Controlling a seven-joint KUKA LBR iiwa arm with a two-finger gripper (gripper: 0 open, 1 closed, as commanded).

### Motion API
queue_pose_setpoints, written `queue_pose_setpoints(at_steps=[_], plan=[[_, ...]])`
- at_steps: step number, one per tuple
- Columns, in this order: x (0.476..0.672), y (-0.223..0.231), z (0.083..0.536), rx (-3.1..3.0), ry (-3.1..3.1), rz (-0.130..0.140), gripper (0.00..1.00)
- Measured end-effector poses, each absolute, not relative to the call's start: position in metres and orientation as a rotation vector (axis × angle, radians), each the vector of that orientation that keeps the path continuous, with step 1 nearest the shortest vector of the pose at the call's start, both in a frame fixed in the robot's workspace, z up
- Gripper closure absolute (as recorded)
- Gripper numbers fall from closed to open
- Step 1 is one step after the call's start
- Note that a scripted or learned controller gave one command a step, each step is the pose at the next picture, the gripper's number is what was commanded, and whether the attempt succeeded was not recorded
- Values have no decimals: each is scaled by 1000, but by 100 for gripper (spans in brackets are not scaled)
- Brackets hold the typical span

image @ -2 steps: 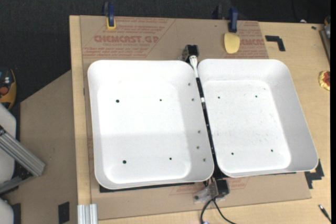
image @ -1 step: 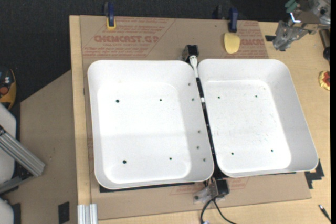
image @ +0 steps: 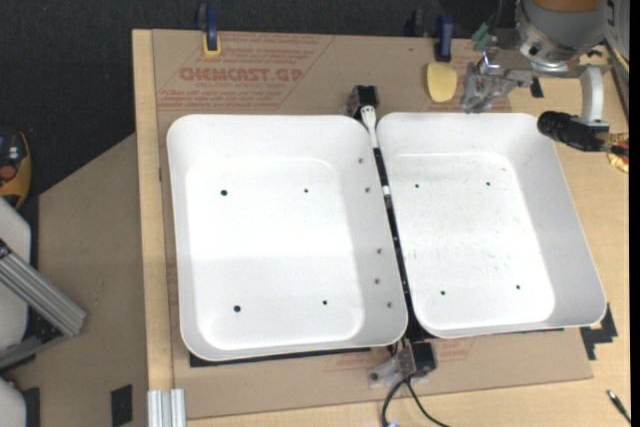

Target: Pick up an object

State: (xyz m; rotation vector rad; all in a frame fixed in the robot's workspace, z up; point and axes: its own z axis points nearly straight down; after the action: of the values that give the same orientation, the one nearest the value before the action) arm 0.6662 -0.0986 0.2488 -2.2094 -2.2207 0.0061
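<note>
A small pale yellow object (image: 441, 81) lies on the brown board just beyond the far left corner of the right bin (image: 560, 215). My gripper (image: 481, 95) hangs over the board at the right bin's far rim. It is a short way to the right of the yellow object, and a narrow gap shows between the two. The grey arm with its orange band reaches in from the upper right.
The left bin (image: 190, 215) and the right bin sit side by side, with a black strip (image: 385, 195) along their shared edge. Two blue clamps (image: 208, 19) (image: 444, 33) hold the board's far edge. Cables lie at the front edge (image: 405, 370).
</note>
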Motion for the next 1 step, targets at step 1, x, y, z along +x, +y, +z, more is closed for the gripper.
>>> queue_pose_setpoints(at_steps=[1], plan=[[659, -82, 309, -2223, -2229, -8, 100]])
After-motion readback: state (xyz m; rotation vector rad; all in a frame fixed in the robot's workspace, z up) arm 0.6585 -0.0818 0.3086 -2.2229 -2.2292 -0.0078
